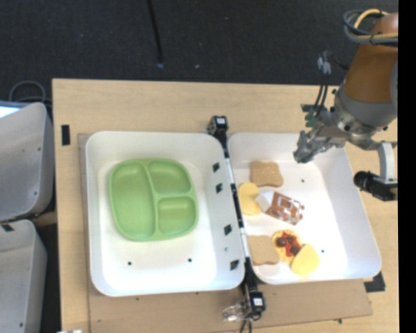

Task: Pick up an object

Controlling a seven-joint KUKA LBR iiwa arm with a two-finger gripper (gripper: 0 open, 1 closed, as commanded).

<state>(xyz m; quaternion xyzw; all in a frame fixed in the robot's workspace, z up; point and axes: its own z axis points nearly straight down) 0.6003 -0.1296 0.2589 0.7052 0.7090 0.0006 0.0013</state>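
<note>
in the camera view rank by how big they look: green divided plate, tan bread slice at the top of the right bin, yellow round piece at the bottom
1. green divided plate, far the largest
2. tan bread slice
3. yellow round piece, close to the bread in size, so that order is unsure

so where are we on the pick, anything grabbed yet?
Done: nothing lifted. The food pieces, including the toast slice and yellow round piece, all lie on the floor of the right bin. In hand: the gripper sits above that bin's far edge, beside the toast and apart from it, with nothing visibly held. Left: descend on a piece, grasp and lift. The green tray lies in the left bin.
</note>
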